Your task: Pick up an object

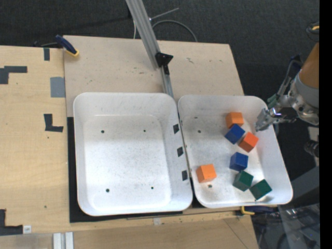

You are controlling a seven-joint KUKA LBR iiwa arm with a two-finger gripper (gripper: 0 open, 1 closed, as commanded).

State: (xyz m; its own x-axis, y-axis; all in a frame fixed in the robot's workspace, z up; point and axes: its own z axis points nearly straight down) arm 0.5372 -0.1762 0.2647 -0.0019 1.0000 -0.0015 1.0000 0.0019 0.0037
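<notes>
The gripper (263,119) hovers at the right-hand bin's (218,105) right edge; whether its jaws are open I cannot tell. The nearest orange cube (248,141) sits just below-left, crowding a blue cube (234,134), so descend squarely.

A: What lies in the right bin (207,105)?

B: Seven small cubes. An orange cube (234,119) sits near the far wall, with a blue cube (234,134) touching it and another orange cube (248,141) just beside that.

A: And nearer?

B: A second blue cube (238,161), two dark green cubes (243,180) (260,189) side by side, and a lone orange cube (206,173) apart to their left.
</notes>
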